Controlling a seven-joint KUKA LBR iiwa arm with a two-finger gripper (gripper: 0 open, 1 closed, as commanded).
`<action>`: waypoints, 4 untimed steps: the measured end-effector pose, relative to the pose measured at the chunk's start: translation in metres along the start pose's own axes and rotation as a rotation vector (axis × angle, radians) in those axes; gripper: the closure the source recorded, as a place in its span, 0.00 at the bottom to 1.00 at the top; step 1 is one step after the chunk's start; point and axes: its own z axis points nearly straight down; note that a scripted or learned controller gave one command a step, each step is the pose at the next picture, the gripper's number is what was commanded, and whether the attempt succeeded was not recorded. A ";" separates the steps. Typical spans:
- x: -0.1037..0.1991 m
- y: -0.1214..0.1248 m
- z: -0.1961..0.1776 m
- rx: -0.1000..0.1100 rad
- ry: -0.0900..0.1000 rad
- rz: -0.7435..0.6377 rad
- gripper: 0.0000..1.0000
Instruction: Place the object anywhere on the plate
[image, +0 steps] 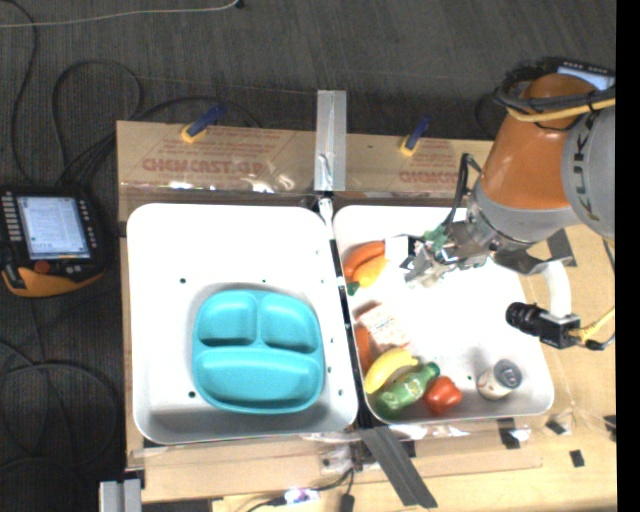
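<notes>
A light blue plate (260, 350) with three compartments lies in the left bin (160, 300). The right bin (520, 290) holds several toy foods. An orange and yellow piece (365, 262) lies at its back left, and a white and red packet (381, 325) sits by the left wall. A yellow banana (387, 367), a green pepper (404, 392) and a red piece (443, 396) lie along the front. My gripper (436, 260) hangs over the back of the right bin, just right of the orange piece and apart from it.
A small silver can (499, 378) lies at the right bin's front right. A black fixture (535, 322) sticks in over the right rim. A metal divider (331, 150) stands behind the wall between the bins. A pendant (50, 240) lies on the floor to the left.
</notes>
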 end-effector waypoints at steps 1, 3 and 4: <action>0.080 0.008 0.017 0.001 0.005 0.023 1.00; 0.146 0.000 0.023 0.001 0.005 -0.158 0.00; 0.146 0.000 0.015 0.003 0.006 -0.158 1.00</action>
